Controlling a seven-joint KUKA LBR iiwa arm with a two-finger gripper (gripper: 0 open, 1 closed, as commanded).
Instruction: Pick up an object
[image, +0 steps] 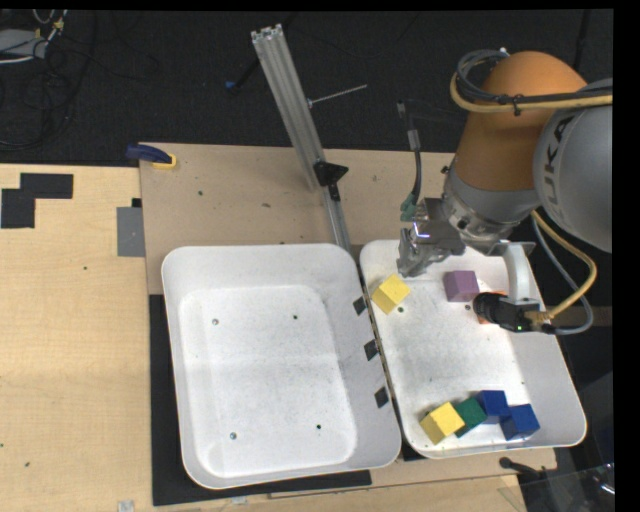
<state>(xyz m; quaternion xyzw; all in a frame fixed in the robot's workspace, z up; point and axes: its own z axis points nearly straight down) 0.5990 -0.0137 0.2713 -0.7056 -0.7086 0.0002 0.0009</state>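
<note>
The gripper (412, 262) hangs just above a yellow block (391, 294); I cannot tell its finger state. A purple block (460, 286) sits near, with four clustered blocks (478, 416) well apart.

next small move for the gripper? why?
Probably a short descent toward the yellow block. The gripper sits just above and right of it in the right bin, with nothing visibly held, and that block lies apart from the others.
</note>
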